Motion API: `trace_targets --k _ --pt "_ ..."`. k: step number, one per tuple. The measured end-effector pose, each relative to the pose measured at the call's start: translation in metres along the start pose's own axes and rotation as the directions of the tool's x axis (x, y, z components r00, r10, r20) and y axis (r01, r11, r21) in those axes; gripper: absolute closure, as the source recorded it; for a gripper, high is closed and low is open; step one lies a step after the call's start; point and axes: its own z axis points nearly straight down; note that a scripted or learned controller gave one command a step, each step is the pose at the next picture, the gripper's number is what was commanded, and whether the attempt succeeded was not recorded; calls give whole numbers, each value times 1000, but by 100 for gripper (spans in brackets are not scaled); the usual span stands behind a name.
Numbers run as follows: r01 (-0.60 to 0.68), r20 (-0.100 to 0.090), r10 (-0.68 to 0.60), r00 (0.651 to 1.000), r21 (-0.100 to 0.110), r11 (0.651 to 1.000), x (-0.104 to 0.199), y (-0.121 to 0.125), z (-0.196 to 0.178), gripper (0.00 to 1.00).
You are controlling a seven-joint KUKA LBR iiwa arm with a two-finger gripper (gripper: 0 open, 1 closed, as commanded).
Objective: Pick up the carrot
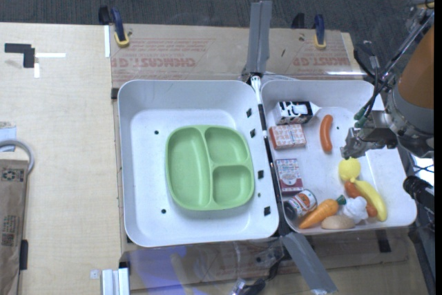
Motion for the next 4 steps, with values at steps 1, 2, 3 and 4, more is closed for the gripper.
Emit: trace_targets --k 1,2,3,4 --pt "0 0 0 1000 0 1000 0 0 0 0" --pt "93 -2 -93 996 2 996 -36 -3 177 0" --pt "483 5 -483 875 -6 875 -7 -1 174 0" --pt "800 23 -799 600 -15 600 -52 8 170 0"
